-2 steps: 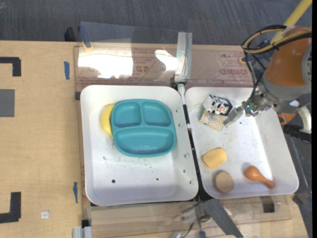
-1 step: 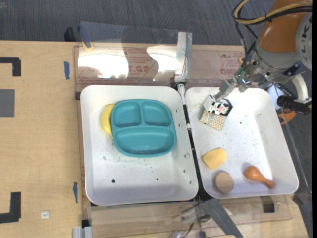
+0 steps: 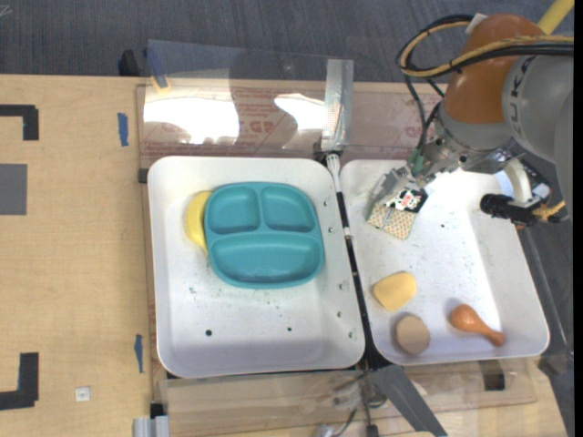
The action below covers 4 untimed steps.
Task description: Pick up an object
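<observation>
Step looked like approach/descent, no grasp yet, imo. Hand (image 3: 398, 200) sat in the upper left of the right bin (image 3: 510, 271), low over bare floor next to the divider. Couldn't tell if it was open or closed: the tip was a small cluttered blob w/ a checkered patch, and nothing was visibly held in it.

Candidates were all in the lower part of the right bin, well apart from the hand: yellow lump (image 3: 395, 289), tan ball (image 3: 412, 334) just below it, orange drumstick (image 3: 474, 321) toward lower right. Left bin (image 3: 173, 326) had a teal tray (image 3: 264, 233) lying over a yellow thing (image 3: 195, 217), which was mostly covered, so shape unclear.

Next move prob called for shifting down-frame to get over the yellow lump (nearest), then dropping straight w/ room on both sides; the ball sat close, so risk of clipping it.

Arm upper body was cut off at the frame's top right. Black part at the right bin's right rim, unclear what.
</observation>
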Each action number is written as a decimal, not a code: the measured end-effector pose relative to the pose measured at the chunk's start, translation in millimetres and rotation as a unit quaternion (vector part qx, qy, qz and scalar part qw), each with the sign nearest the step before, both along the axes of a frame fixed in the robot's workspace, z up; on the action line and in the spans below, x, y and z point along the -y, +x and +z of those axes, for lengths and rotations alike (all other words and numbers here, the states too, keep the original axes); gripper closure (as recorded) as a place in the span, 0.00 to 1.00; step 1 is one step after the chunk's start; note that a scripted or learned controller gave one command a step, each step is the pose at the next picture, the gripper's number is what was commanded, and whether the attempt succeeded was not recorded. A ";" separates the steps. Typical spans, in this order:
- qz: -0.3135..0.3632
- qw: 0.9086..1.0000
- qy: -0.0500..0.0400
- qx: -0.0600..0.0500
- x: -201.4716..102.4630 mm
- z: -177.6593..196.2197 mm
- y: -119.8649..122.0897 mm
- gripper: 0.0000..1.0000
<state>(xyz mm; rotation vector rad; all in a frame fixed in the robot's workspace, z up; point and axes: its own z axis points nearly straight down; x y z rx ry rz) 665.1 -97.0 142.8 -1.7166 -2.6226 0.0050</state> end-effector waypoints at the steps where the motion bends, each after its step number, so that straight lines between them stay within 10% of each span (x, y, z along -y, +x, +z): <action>1: -0.051 0.999 -0.001 0.013 15.5 -37.5 -2.0 0.00; 2: -0.107 0.994 -0.001 0.009 9.8 -51.1 4.5 0.00; 3: -0.106 0.994 -0.001 0.016 8.2 -36.5 8.5 1.00; 4: -0.128 0.992 0.001 0.010 -59.2 48.5 -24.4 1.00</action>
